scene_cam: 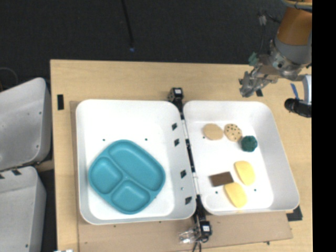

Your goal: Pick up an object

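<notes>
The gripper [253, 83] hangs above the far rim of the right white bin [273, 140], nothing between its fingers; whether it is open or closed cannot be told.

The small items below and in front of it look like toy food, probably light and fairly stiff. The dark green ball-shaped piece [249, 143], nearest beneath the gripper, may roll, so a grasp across its middle seems safest. The speckled round cookie [232, 132] and the tan oval piece [213, 132] just to its left lie flat and would need pinching at the edges. Farther toward the near rim lie two pale yellow oval pieces [244, 172] and a flat brown rectangular block [221, 179].

A teal compartmented plastic plate [126, 176] sits in the left white bin [84, 140], well away from the gripper, on the wooden table [63, 83].
</notes>
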